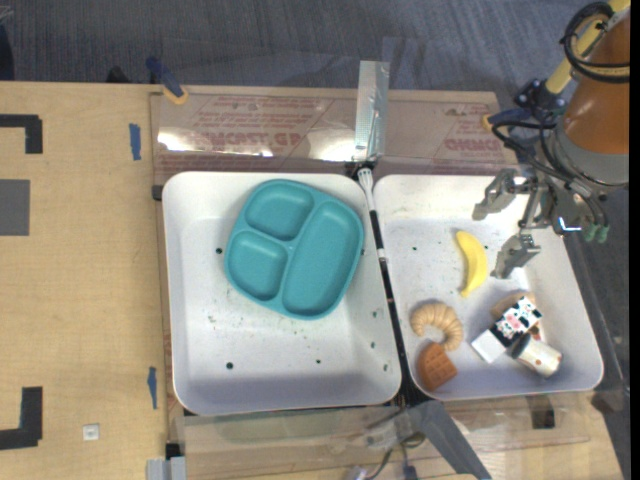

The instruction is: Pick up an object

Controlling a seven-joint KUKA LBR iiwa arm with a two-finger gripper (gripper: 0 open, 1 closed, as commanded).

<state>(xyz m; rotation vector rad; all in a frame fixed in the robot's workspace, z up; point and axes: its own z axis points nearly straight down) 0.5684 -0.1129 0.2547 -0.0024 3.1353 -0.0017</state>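
In the right bin (430, 208) lie a yellow banana (471, 260), a tan croissant (438, 320), a brown round pastry (436, 366) and a black-and-white spotted cow toy (517, 326) beside a small beige cup (540, 358). My gripper (505, 225) hangs over the bin's far right part, just right of the banana and above the cow toy. Its two fingers (492, 196) are spread apart with nothing between them.
The left bin (200, 348) holds a teal three-compartment plate (294, 247). A metal divider post (371, 108) stands behind the seam of the two bins. Cables (530, 108) and the arm's orange band (605, 98) crowd the upper right.
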